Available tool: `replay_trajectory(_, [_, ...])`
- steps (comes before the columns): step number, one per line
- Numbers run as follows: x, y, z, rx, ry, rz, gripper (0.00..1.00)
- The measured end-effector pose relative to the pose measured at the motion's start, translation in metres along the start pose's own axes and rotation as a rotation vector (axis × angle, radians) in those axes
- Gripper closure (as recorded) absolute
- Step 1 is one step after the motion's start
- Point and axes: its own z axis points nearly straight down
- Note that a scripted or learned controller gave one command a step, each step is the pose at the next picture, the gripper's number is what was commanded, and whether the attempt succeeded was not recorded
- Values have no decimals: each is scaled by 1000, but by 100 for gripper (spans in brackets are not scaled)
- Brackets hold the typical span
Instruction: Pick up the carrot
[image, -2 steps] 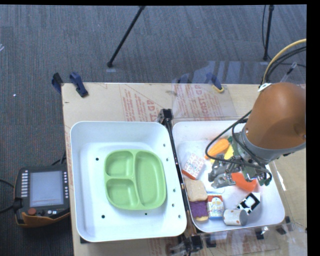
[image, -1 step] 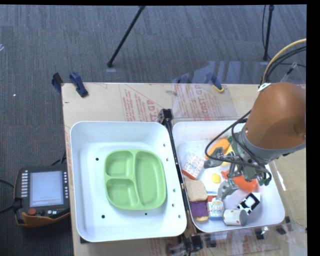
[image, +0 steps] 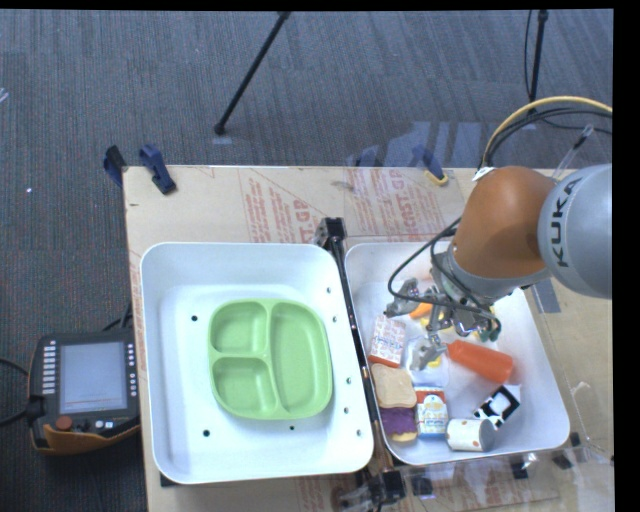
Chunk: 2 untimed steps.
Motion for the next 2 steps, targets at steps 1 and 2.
replay_trajectory(1, [-2, 2, -10, -1, -3, -2, 100])
replay_trajectory(2, [17, -72, -10, 2, 0, -111, 100])
